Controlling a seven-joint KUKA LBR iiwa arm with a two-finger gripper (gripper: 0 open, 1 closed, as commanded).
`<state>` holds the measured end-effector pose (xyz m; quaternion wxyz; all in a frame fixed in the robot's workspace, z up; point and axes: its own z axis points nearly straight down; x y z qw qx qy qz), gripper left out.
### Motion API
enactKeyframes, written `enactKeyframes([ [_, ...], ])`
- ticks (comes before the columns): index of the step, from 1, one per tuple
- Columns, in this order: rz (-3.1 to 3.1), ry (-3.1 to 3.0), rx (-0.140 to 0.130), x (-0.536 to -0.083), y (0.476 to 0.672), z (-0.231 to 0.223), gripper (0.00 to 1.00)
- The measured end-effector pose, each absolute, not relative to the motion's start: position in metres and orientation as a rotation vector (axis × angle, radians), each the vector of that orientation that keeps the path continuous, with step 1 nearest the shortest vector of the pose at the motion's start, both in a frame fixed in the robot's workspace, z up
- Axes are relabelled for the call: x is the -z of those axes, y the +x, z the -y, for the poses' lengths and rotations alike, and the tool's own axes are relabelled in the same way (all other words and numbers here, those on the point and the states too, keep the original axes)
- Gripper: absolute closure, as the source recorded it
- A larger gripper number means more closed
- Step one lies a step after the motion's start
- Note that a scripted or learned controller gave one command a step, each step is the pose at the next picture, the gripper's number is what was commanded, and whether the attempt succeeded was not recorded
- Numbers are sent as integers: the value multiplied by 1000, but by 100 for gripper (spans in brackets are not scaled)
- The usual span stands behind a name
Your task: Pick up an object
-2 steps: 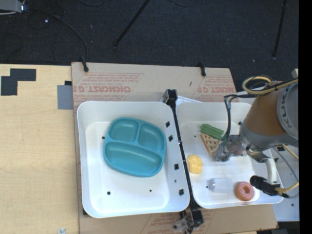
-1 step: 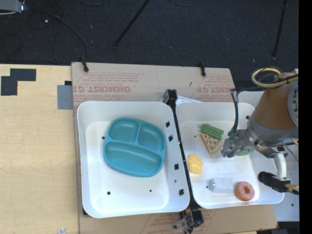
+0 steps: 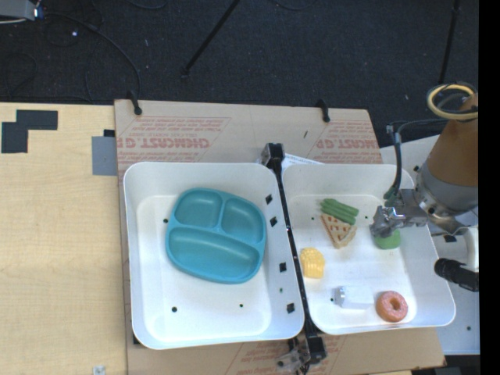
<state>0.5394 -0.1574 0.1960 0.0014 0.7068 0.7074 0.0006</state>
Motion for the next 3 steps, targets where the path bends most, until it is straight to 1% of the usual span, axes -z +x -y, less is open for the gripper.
enactKeyframes([
  [1,-2223,2220,0,-216,540,158,100],
  [2,-2230,2218,0,-223,543,100,100],
  [3,-2229,2219,1,-234,540,48,100],
])
